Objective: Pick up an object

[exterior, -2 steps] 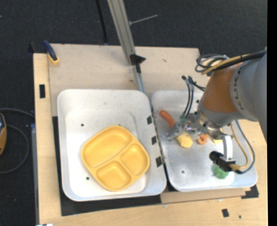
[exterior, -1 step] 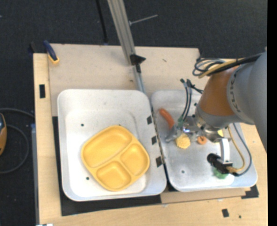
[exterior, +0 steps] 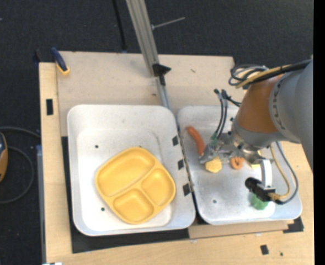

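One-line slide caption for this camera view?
Claw low in the right bin above a yellow piece, beside an orange sausage; yellow divided tray in the left bin.

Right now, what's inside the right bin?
In the right bin: an orange sausage-shaped piece, a yellow piece by the hand, a small orange ring, and a green item. The arm covers the bin's far right part.

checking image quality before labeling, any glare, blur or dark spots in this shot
Camera view: even, soft light; the white bins are bright but keep their speckle, no harsh glare; the dark floor loses detail; small items near the gripper, like the orange sausage, look soft and low-resolution.
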### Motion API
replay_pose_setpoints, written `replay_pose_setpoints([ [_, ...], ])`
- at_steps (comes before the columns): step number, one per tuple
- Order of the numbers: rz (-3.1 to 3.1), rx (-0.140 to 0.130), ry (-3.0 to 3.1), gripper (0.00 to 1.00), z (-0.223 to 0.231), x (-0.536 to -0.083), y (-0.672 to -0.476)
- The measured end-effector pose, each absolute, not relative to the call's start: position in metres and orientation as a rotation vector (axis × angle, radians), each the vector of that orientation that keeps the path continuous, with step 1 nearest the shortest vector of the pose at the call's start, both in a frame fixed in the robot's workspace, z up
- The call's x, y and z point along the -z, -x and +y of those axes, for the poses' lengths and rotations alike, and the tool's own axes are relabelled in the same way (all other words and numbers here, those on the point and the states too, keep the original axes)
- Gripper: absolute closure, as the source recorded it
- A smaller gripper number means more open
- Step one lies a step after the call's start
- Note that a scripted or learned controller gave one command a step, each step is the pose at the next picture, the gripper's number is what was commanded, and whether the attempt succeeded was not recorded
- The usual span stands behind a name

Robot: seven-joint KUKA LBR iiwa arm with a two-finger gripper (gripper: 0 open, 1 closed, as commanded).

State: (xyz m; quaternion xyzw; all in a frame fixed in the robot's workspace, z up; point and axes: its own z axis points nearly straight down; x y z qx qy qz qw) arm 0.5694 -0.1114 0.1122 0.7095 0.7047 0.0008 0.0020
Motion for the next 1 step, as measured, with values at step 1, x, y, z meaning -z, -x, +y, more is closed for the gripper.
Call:
replay_pose_setpoints([
  [1, 2.214, -0.006, -2.220, 1.00, -0.1099, -0.1574, -0.5665],
])
